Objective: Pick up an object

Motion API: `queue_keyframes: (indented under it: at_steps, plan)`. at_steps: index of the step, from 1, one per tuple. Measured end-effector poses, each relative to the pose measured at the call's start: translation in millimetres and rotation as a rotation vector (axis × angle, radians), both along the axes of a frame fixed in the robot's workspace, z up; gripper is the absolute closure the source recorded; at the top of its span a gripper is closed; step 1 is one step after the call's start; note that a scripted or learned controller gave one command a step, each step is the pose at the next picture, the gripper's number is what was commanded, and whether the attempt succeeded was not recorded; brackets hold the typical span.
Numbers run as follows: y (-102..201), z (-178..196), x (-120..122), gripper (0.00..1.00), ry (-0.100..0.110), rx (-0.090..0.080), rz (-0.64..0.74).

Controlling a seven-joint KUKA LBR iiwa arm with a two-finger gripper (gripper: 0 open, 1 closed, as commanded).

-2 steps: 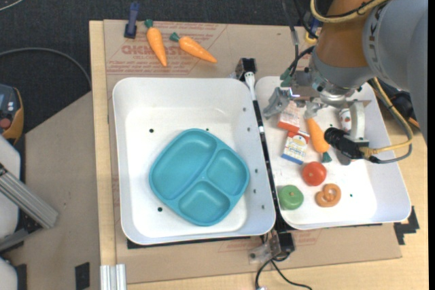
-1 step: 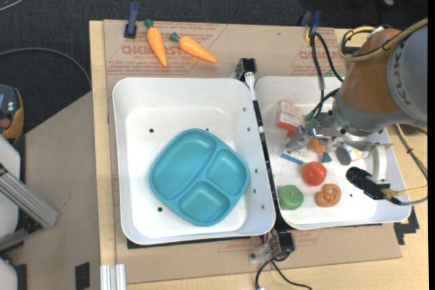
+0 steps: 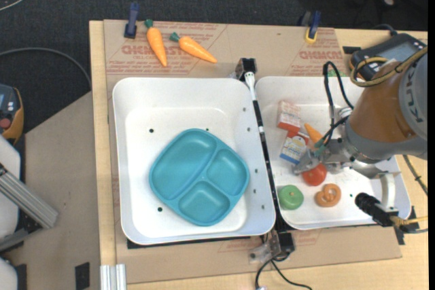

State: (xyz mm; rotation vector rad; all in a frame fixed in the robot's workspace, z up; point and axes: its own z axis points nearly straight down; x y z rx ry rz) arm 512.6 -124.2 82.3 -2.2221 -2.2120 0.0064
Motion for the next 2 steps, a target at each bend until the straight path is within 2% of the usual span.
queue_keyframes:
  at_steps: [1, 2]
  plan:
    - [2, 13, 3, 1.00, -0.009, -0.002, 0.003]
    - [89, 108, 36, 1.00, -0.019, 0.001, 0.015]
